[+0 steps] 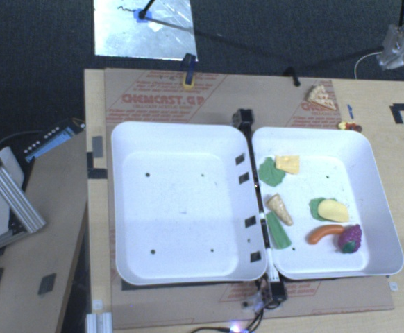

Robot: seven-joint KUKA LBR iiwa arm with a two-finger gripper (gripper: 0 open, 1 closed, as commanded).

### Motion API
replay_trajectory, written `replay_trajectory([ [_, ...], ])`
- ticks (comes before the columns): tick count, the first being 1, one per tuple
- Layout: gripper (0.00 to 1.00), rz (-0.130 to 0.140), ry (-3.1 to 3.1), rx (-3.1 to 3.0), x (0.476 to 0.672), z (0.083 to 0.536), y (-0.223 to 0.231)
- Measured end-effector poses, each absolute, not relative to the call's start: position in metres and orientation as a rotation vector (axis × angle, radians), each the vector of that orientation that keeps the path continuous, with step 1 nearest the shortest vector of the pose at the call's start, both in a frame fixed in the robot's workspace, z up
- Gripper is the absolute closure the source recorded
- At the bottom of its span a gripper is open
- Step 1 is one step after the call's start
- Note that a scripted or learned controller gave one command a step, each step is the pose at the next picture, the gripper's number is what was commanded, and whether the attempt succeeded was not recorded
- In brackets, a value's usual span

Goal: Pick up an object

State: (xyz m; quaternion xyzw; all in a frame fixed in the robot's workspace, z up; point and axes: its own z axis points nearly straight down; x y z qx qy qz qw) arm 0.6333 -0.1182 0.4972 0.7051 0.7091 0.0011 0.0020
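The right bin (pixel 379 207) holds several small toy foods. A yellow block (pixel 287 164) lies at its back left, touching a green leaf (pixel 271 173). Further forward, a tan cone (pixel 280 209) rests above a green strip (pixel 279 232) close to the divider. To the right, a yellow lemon-like piece (pixel 333 210) sits on a green scrap. In front of it an orange sausage (pixel 325 234) lies beside a purple grape bunch (pixel 350 238).
The left bin (pixel 181 200) adjoins the right one along a black clipped divider (pixel 252 186). On the cardboard behind the bins lie a pizza-slice toy (pixel 321 97) and a yellow clamp (pixel 188 80). A grey metal fixture (pixel 400 44) stands at the top right.
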Motion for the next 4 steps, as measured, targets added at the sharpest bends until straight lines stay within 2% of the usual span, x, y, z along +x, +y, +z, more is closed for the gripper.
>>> replay_trajectory([
  [1, 1.00, 0.004, 2.225, 2.213, 0.614, 0.526, -0.093],
  [4, 1.00, 0.003, 2.226, 2.215, 0.501, 0.535, -0.035],
])
